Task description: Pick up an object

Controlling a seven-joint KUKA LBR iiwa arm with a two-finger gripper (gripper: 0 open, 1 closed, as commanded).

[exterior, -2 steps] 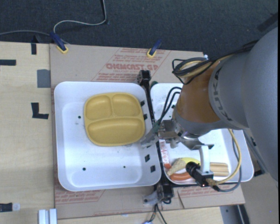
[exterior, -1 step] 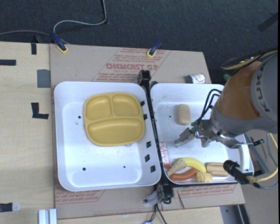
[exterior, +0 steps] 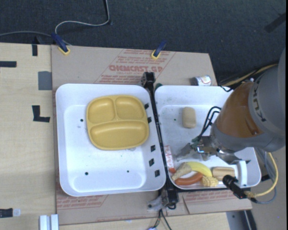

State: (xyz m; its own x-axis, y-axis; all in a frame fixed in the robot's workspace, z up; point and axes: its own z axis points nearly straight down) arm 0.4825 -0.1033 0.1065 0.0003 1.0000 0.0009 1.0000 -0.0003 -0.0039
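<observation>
Two shallow white bins sit side by side on a sheet of cardboard laid over the desk, with a black divider strip running between them. The left bin carries a yellow sectioned plate, three compartments, lying flat toward the far half of the bin.

The right bin holds the toy food. A small tan bread-like piece lies alone near the middle, well apart from the rest. Along the near edge there is a cluster: a banana, a reddish hot dog sausage just below it, a pale wedge beside them on the left, a short corn cob and a tan, bun-like block to the right. They are packed close, several touching.

The arm comes in from the right, its orange band hanging over the right bin. The end effector is low over the bin floor, just above the banana cluster and below the bread-like piece. Its metal parts are dark and tangled with a black cable, and I cannot tell from here whether it is released or clenched; nothing can be seen in its grip.

Two yellow-and-blue clamps pin the cardboard's far edge.
</observation>
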